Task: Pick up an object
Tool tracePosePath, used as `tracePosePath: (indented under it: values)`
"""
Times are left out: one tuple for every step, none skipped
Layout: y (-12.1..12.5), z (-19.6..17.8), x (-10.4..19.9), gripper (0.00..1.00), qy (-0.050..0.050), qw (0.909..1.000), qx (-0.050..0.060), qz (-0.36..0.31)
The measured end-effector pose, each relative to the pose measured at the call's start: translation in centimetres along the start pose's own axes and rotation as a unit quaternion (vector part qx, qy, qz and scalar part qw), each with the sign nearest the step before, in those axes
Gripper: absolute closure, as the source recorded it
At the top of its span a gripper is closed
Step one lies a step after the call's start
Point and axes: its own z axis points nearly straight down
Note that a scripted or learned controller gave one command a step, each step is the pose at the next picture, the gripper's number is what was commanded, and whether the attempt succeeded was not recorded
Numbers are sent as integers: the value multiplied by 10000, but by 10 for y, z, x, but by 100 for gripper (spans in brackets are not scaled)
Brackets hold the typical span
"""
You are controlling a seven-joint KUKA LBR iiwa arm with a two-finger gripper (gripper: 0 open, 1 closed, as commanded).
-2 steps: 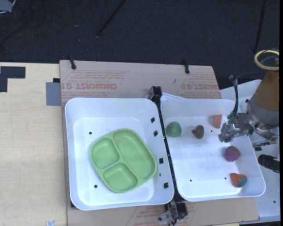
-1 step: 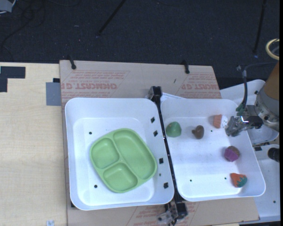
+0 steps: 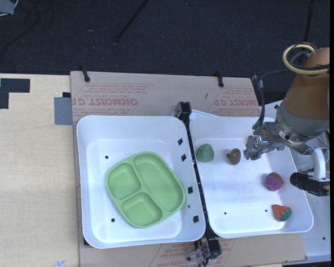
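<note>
In the right bin lie several small objects: a green rounded lump near the divider, a brown piece beside it, a purple piece toward the right wall, and an orange-red piece with a teal end near the front right corner. My gripper hangs over the back right part of this bin, just right of the brown piece and apart from it. I see nothing held in it.
The left bin holds a light green divided plate. A black divider clip strip runs between the bins. The arm's grey body looms over the right bin's back right corner. Cardboard lies under both bins.
</note>
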Motion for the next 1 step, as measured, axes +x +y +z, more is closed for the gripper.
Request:
tracePosePath:
  values:
    - [14,11,46,100,-5,10000,9,11]
